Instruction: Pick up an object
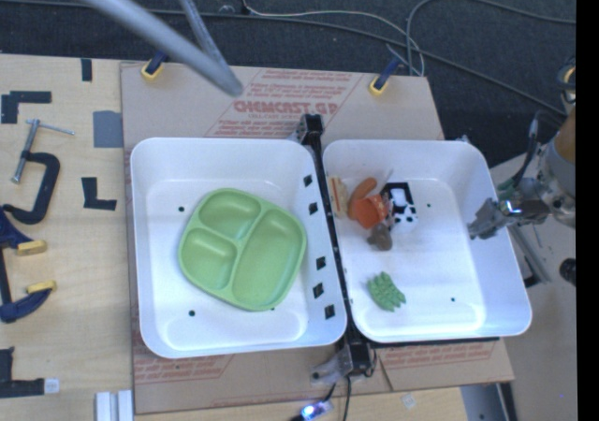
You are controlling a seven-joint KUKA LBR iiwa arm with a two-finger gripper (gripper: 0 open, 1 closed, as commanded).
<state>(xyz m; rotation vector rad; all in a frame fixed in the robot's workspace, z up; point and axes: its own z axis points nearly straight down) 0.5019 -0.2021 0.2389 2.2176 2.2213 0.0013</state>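
Gripper (487, 220) over right bin's rim (510, 260), finger state unclear, holding nothing visible; orange toy (367, 209) well left, likely next target.

The table (65, 223) of pale wood carries a brown cardboard sheet (281, 96) at frame centre; two white bins (150, 251) lie on it, and black clamps (33, 187) at left.

arm (562, 152): grey/tan, blurred | end effector (489, 219): grey metal, small
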